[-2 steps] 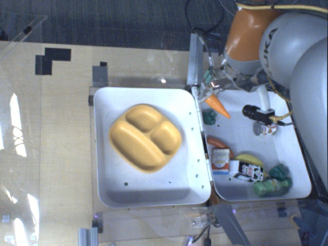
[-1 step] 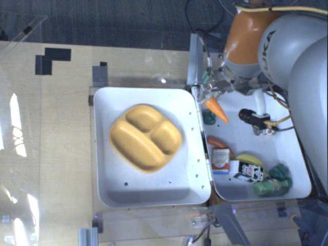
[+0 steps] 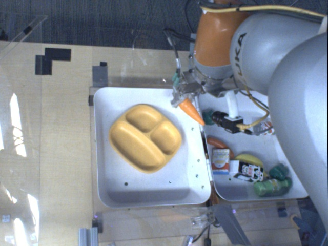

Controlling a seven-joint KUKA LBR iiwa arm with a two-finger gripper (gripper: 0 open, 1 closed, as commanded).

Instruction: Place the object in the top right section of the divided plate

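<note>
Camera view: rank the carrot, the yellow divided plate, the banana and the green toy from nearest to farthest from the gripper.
1. Carrot: at the gripper, over the left bin's right edge.
2. Yellow divided plate: left bin, below-left of the gripper.
3. Banana: right bin, lower middle.
4. Green toy: right bin, near corner.

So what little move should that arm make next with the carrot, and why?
Probably carry the carrot left, over the yellow plate. It hangs from the hand near the left bin's right rim, short of the plate's top right section.
</note>
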